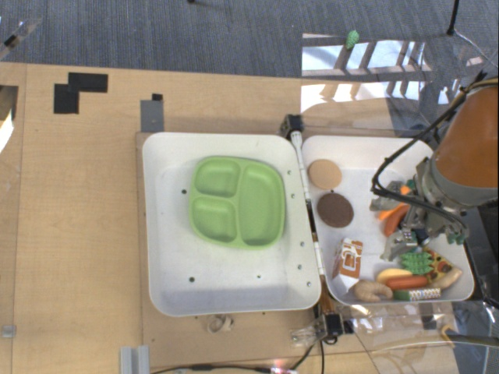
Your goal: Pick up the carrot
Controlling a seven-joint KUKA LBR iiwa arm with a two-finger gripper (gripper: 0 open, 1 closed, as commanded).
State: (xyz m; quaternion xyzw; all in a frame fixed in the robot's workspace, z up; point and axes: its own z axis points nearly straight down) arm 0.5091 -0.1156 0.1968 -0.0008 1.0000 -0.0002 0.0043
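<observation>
Two white bins [168, 287], one green plate [238, 201], two round cookies [325, 173], one carrot [391, 218], one banana [392, 273].

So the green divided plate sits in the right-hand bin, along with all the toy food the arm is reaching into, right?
Not quite. The camera view shows the green divided plate in the left bin, by itself. The toy food, including the carrot, lies in the right bin, where the arm is reaching in.

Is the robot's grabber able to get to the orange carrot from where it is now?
Probably yes. The gripper hangs right over the carrot in the right bin, and nothing lies on top of the carrot. The other toy foods sit farther off, toward the bin's near edge.
</observation>
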